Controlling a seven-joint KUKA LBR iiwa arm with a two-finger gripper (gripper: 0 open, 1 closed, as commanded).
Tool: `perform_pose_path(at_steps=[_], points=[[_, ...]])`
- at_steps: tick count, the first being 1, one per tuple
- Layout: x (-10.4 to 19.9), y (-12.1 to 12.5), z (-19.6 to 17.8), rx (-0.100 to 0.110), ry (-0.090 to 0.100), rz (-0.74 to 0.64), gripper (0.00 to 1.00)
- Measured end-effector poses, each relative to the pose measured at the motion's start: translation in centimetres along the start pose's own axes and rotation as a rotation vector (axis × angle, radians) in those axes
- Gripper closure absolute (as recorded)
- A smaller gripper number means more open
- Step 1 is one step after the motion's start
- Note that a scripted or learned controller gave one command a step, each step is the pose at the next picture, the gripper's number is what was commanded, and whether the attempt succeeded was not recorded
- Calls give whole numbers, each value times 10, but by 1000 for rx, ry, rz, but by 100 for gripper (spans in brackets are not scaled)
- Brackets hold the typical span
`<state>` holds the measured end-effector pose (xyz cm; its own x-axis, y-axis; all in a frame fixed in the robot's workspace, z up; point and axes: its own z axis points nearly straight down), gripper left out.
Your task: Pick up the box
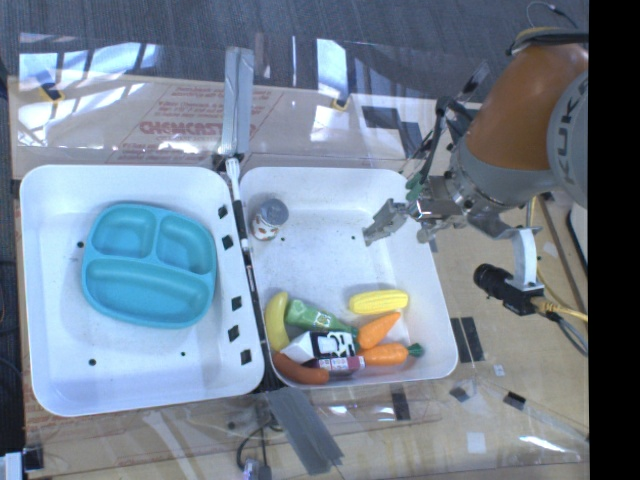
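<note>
Hand (388,220) hovers over right bin (335,193), grip state unclear, seemingly nothing in it. Box (322,346) lies at bin's near end among banana (276,319), carrots (380,330), corn (378,300). Blue tray (150,264) in left bin (60,268).

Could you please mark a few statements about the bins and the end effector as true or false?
1. The blue divided plate lies in the left bin. True.
2. The end effector holds the box between its fingers. False: the box lies among the toy food near the front of the right bin, apart from the end effector.
3. The yellow corn cob lies on the blue plate. False: it is in the right bin, above the carrot.
4. A small round can sits near the right bin's left wall. True.
5. A banana lies left of the box. True.
</note>
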<state>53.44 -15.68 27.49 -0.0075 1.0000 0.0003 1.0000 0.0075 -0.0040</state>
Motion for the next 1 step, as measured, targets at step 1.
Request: perform_pose_path(at_steps=[1], points=[[31, 12, 143, 2, 0, -110, 0]])
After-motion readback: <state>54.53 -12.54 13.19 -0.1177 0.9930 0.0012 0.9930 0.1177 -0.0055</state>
